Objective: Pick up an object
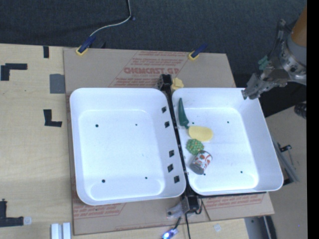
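The two-finger gripper (250, 92) hangs over the shallow white right bin's (251, 148) far corner, fingers' state impossible to tell, likely staged away from the yellow oval toy (200, 133).

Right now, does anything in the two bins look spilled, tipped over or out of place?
Mildly. The small red-and-white patterned can lies tipped on its side in the right white bin, crowded against its left wall with the bumpy green ball, yellow oval piece and dark green strip. Nothing spilled.

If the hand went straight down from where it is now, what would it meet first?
Probably the far right corner of the right bin: the hand hangs about over its rim, well apart from the objects. Height is unclear.
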You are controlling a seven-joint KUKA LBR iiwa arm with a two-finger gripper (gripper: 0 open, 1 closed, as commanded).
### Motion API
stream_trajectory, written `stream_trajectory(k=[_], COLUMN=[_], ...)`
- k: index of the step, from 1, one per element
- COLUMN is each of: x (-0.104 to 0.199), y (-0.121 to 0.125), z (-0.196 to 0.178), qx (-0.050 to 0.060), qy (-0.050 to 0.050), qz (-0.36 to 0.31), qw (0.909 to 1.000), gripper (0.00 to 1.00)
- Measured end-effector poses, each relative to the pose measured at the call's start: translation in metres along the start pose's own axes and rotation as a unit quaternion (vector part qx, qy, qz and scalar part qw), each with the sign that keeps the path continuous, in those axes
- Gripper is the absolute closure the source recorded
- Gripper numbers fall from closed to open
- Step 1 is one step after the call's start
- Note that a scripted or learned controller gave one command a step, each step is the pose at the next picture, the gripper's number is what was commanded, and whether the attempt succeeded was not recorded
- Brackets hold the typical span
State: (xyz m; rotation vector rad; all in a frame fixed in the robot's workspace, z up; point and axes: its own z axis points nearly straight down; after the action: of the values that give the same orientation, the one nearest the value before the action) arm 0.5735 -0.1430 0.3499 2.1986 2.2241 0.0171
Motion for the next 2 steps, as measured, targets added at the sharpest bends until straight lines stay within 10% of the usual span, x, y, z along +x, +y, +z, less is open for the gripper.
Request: stream_trajectory(k=[1,2], x=[0.150,0.158], y=[-0.039,-0.070], z=[-0.017,-0.126], qx=[0.008,0.003], qy=[0.004,0.002], qz=[-0.003,0.003], qw=[1.0000,1.0000], gripper=[1.00,1.00])
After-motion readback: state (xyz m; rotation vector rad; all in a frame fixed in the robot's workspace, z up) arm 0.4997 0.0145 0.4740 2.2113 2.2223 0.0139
